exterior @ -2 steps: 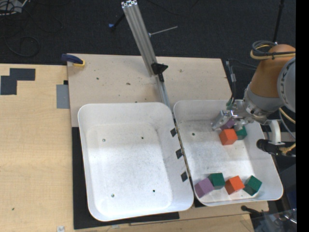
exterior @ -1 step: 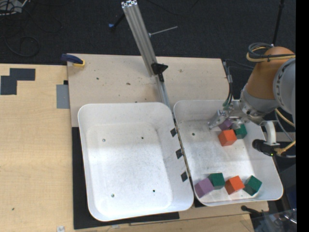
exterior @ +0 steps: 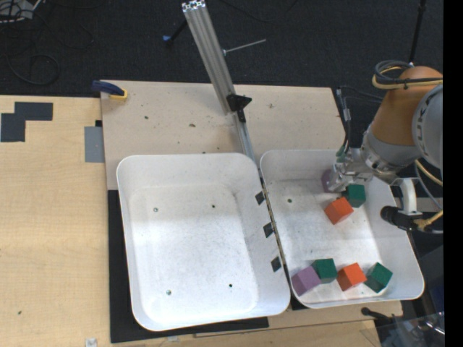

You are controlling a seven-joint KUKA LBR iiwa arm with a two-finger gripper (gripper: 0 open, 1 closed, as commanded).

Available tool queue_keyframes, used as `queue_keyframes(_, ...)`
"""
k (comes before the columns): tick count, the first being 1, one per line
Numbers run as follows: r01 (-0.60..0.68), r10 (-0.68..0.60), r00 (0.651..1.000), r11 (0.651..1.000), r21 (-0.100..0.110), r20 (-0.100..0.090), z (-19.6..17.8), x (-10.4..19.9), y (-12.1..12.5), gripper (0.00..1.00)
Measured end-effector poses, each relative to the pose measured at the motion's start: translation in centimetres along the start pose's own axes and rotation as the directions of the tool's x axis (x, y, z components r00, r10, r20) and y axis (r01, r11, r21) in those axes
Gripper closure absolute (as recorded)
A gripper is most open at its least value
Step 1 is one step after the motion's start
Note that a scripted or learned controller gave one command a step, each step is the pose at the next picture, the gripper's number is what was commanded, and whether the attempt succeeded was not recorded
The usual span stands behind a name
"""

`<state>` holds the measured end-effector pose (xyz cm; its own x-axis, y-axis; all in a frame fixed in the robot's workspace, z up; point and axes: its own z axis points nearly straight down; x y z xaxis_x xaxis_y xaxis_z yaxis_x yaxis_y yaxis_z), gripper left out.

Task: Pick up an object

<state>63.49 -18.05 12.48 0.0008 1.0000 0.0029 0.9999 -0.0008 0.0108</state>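
**Arm low over the right bin, nothing clearly caught yet**

From the one camera above the bench: the grey arm with its orange band comes in from the right and drops its gripper into the upper part of the right bin; whether the pincer is spread or pressed together I cannot tell, the wrist hides it. Just beside it sit a green cube and, touching or nearly touching that, an orange cube, tilted so a corner points toward the bin's middle; something pale purple shows right at the gripper's tip, too blurred to name. Along the near wall lie four more blocks in a loose row: a purple cube, a second green cube, a second orange cube and a third green cube. The left bin stands alongside.

The likeliest target, to my eye, is the green cube by the tip; it is a cube, so it has no real long axis, and its faces sit roughly square to the bin walls. To do this well the fingers should straddle two opposite flat faces, not corners, and come down clear of the orange neighbour; closing askew would likely just nudge both blocks aside.
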Motion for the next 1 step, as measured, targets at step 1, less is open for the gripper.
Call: queue_keyframes(1, 0.002, -0.002, 1.0, 1.0, 0.007, 0.004, -6.3, -0.55, 0.1, 1.0)
